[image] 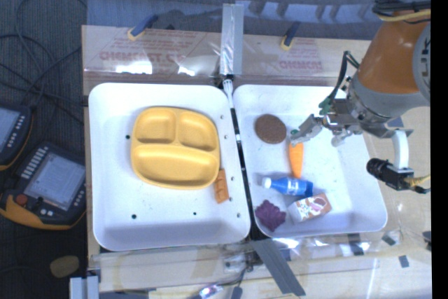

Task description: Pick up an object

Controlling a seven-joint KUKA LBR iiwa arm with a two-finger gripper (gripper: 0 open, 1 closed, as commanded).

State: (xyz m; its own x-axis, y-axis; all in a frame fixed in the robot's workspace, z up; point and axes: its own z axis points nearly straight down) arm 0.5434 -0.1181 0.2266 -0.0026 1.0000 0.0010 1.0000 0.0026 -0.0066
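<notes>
Orange tapered carrot point(297, 160), round brown cookie point(270, 129)

An orange carrot point(297, 159) lies lengthwise in the right bin point(364, 217) — just beside the blue bottle point(288, 185).

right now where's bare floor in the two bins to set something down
Left bin: a wide strip in front of the yellow divided plate. Right bin: bare at the back, behind the brown disc. Crowded near the carrot, blue bottle, purple grapes and small carton.
</notes>
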